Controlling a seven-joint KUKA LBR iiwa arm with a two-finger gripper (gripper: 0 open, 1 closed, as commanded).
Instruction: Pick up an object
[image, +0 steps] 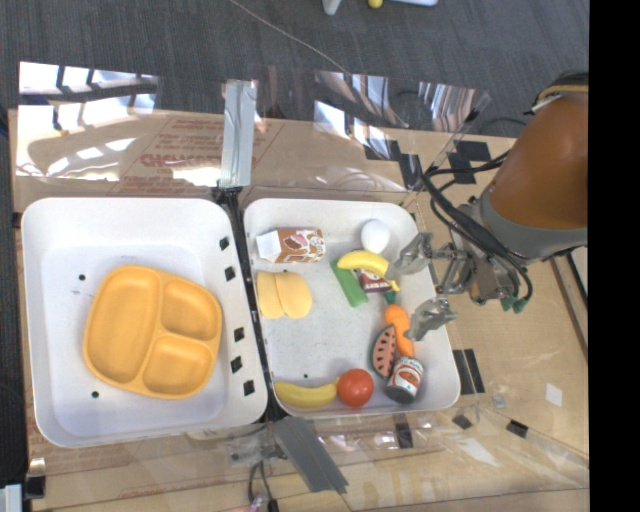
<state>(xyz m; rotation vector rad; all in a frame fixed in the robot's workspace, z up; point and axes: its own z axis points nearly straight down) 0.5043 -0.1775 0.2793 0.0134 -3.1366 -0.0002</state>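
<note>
Two shallow white bins (60, 400) are sitting side by side on a cardboard-brown bench (540, 420), dark carpet lying beyond. The gripper (422, 283) is hanging open and holding nothing over the right bin's far edge (fingers spread wide). Just beside its lower finger, a small orange carrot (398, 326) is lying near a watermelon slice (384, 351).

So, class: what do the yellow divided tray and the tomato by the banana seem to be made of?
Yellow divided tray: probably moulded plastic, matte, one even colour with rounded compartment edges. Tomato: likely toy plastic, smooth and uniformly red with a slight sheen; could be rubber.
</note>
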